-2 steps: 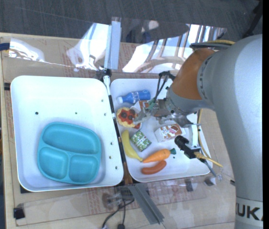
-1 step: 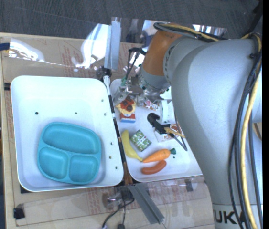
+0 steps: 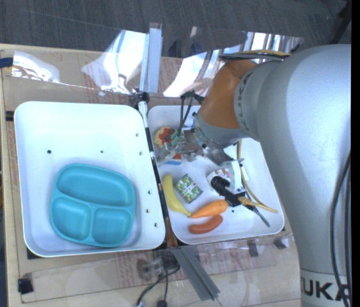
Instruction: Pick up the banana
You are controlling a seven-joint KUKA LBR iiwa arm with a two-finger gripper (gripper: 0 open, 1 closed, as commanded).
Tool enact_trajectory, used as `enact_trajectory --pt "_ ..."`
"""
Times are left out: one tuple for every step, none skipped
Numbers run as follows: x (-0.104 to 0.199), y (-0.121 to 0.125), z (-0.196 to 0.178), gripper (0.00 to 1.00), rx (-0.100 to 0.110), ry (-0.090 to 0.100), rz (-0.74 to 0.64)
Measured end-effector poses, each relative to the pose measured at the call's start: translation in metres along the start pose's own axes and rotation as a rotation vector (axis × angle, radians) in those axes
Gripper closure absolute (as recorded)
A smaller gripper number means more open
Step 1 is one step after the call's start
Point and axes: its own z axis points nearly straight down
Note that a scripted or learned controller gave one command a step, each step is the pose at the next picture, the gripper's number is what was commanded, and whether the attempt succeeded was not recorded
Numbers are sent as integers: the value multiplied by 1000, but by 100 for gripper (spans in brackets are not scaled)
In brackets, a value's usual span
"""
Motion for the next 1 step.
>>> enact_trajectory --pt "5 -61 0 0 1 -1 72"
